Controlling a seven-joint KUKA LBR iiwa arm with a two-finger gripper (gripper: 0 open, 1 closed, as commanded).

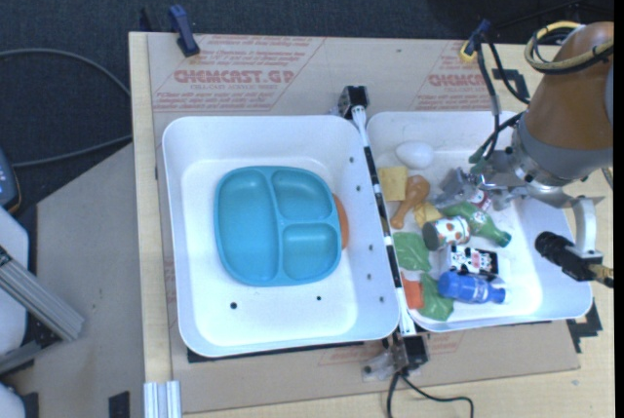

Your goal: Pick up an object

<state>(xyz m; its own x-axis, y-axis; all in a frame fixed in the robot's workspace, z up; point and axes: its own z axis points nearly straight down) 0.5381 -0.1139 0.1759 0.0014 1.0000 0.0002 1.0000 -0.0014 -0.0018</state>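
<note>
The arm (570, 109) is a thick, rounded limb with a smooth shell. A broad orange band covers its upper stretch, and below that comes a grey collar of duller, slightly glossy finish. A yellow cable (548, 44) loops over the top of the orange part, and thin black cables (497, 80) run down its side toward the wrist. Under the grey collar sits a cluster of silver metal fittings with small dark parts among them. A pale, flat bracket (586, 223) hangs off the lower edge, next to a black, rod-shaped piece (558, 252) with a rounded end.
</note>
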